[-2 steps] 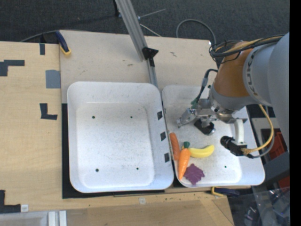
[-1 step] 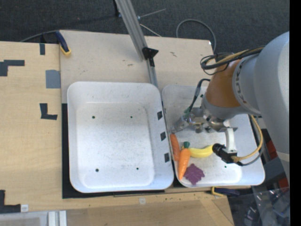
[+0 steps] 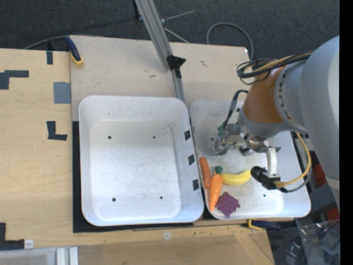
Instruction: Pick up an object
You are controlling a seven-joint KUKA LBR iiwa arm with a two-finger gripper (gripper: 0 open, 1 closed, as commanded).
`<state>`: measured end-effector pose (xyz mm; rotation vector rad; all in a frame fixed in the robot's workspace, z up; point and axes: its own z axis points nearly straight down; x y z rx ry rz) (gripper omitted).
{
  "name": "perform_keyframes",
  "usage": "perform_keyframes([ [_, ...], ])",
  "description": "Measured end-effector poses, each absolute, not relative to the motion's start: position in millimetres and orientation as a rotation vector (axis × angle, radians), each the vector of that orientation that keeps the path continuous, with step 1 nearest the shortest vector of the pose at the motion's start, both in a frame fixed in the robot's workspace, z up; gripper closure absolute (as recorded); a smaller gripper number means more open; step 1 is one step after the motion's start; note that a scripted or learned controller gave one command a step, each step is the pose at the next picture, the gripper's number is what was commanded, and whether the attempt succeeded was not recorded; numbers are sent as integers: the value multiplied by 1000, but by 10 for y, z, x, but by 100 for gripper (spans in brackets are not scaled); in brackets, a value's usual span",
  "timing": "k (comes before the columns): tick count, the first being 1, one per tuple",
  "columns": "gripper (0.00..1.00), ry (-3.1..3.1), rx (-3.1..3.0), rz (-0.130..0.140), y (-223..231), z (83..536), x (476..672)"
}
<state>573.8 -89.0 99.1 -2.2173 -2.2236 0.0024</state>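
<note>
Arm: grey KUKA iiwa with an orange band above the wrist, reaching in from the right and standing over the right bin (image 3: pixel 287 203).
Tool (image 3: pixel 223 142): low over the upper-left part of the right bin's floor, near its left wall. The metal parts blur together here; it cannot be told whether the fingers are spread or pressed together. Nothing shows between them.
Cabling: black and yellow leads loop off the wrist; a black fitting (image 3: pixel 265 177) hangs low over the bin floor, just right of the banana.
Right bin contents: four toy foods grouped in the lower-left corner.
Carrot, upper (image 3: pixel 204 171): orange, lying along the left wall, roughly parallel to it.
Carrot, lower (image 3: pixel 215 190): orange with a green top, tilted, its green end touching the banana's left tip.
Banana (image 3: pixel 236 178): yellow, lying across the bin floor, below the tool and apart from it.
Purple piece (image 3: pixel 227 203): lumpy, possibly a grape cluster; near the front rim, just beside the lower carrot's tip.
Left bin (image 3: pixel 88 148): white, shallow, speckled floor with four small dark holes; its right rim meets the right bin's left rim.
Worktop (image 3: pixel 33 164): light wood with grey and black tape marks at left; a paler board lies under the bins.
Mast (image 3: pixel 157 29): a slanted aluminium rail runs from the top edge down to the gap between the bins.
</note>
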Motion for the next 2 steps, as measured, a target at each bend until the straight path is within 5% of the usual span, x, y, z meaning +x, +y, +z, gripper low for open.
perform_keyframes([
  [2, 100, -2226, -2221, -4, -832, 1958, 5743],
])
